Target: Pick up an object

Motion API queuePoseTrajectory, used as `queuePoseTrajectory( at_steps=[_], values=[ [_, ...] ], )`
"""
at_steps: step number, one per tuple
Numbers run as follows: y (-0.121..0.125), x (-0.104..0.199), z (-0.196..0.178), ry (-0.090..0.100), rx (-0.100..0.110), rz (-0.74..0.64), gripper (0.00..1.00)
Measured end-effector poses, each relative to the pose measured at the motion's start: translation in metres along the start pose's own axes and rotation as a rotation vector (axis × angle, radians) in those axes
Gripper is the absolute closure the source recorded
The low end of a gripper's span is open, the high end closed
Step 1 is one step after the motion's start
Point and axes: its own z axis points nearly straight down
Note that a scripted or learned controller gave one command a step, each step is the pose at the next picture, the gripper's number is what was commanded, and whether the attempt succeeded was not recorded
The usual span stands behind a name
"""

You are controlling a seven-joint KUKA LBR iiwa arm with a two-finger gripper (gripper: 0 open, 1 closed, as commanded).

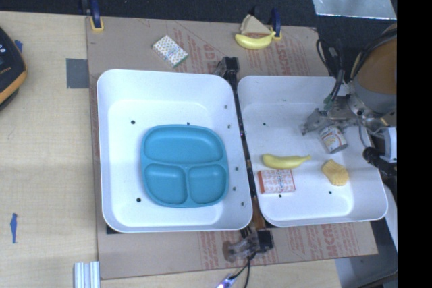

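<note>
Gripper point(325, 123) down in the right bin point(283, 96), far-right part, arm coming in from the right. Can't tell finger opening from this angle; nothing visibly between the fingers, so not counting anything as held. Small grey-and-white cylindrical item point(332, 139), maybe a can or cup, right beside the gripper on its near side, contact unclear. Other candidates in the same bin: banana point(285, 160) near the middle, red-printed card or packet point(276, 181) just near of it at the left wall, yellow lumpy piece point(335, 173) toward the right. Likely risks: closing off-centre on the cylinder and rolling it away; card too flat to get under; banana curved, apt to twist out of a pinch. Open floor across the far-left part of the right bin, good room for approach. Tight spots: card against the divider between the bins, yellow piece not far from the near-right rim. Left bin point(115, 145) holds a blue divided tray point(183, 164). Outside the bins, on the far side: second banana point(253, 41), patterned packet point(169, 50).
</note>
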Motion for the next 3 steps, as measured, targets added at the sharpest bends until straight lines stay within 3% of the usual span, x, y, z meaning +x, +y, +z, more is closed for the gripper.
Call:
queuePoseTrajectory(
  at_steps=[1, 2, 3],
  values=[
    [0.021, -0.001, -0.176, 0.0, -0.005, 0.001, 0.0],
    [0.052, 0.001, -0.043, 0.001, 0.002, -0.001, 0.0],
    [-0.006, 0.0, 0.0, 0.0, 0.001, 0.0, 0.0]
  ],
)
